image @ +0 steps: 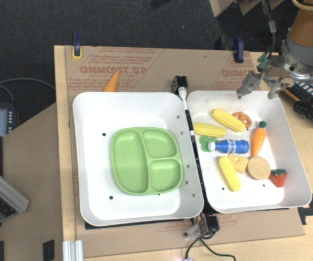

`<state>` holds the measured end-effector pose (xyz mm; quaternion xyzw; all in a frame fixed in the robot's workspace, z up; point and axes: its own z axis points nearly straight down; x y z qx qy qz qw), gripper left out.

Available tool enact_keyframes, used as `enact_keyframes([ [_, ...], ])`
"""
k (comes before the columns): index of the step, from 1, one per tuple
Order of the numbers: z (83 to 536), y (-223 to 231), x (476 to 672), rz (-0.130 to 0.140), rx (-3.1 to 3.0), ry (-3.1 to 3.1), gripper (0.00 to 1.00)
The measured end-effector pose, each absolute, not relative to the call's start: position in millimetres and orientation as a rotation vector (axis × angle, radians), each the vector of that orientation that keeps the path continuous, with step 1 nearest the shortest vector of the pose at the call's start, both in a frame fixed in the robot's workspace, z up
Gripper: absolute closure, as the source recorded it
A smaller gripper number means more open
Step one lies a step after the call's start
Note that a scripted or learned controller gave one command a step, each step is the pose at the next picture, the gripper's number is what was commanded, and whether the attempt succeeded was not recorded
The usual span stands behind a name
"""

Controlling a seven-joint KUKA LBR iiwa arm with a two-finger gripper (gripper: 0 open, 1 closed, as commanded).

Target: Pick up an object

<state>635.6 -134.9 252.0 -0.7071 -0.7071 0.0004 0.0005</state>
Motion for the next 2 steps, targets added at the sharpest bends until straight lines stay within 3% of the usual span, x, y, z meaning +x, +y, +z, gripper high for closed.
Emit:
enact_keyframes([
  [1, 248, -110, 574.2, 0.005, -2.218, -2.216, 0.0],
  [2, 209, -133, 538.3, 0.007, -2.221, -2.213, 0.0],
])
